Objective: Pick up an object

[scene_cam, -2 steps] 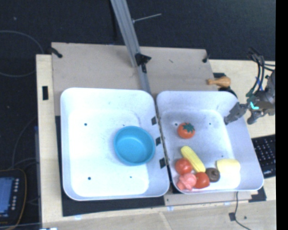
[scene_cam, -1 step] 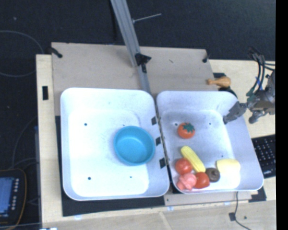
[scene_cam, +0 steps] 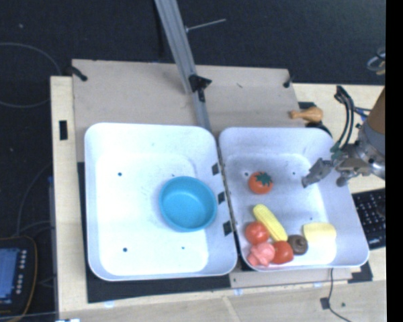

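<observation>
My gripper hangs over the right side of the right bin, reaching in from the right. It is open and holds nothing. To its left lies a red-orange tomato with a green stem. Nearer the front lie a yellow banana, a red ball, a pink piece, another red piece, a brown ring and a pale yellow block. All of them sit apart from the gripper.
A blue bowl sits in the left bin. A grey metal pole slants up from between the bins. A small orange thing lies on the bench behind the right bin.
</observation>
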`<state>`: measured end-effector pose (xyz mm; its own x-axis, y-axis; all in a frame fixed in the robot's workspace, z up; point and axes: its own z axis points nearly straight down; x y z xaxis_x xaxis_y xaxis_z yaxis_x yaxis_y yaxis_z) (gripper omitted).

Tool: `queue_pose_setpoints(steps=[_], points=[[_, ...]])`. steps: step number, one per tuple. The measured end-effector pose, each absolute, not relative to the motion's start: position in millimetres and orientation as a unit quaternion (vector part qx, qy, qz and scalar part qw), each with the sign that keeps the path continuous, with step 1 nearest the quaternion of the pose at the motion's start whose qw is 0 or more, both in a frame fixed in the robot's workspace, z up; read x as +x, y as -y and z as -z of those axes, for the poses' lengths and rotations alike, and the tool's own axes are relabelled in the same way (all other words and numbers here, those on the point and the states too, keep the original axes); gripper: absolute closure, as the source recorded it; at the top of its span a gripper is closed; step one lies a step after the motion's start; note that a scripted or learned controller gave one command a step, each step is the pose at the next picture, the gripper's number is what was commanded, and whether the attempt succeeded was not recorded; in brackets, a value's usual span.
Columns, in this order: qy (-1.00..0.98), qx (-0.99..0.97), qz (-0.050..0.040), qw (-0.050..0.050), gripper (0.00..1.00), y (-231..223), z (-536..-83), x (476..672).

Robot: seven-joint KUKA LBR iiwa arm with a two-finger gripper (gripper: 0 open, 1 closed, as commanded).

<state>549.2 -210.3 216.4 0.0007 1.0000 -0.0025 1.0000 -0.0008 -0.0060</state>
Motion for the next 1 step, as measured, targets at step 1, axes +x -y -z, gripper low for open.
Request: queue_pose_setpoints(steps=[1], points=[[0.707, -0.708, -0.0023, 0.001, 0.00, 202.2, -162.8, 553.0]])
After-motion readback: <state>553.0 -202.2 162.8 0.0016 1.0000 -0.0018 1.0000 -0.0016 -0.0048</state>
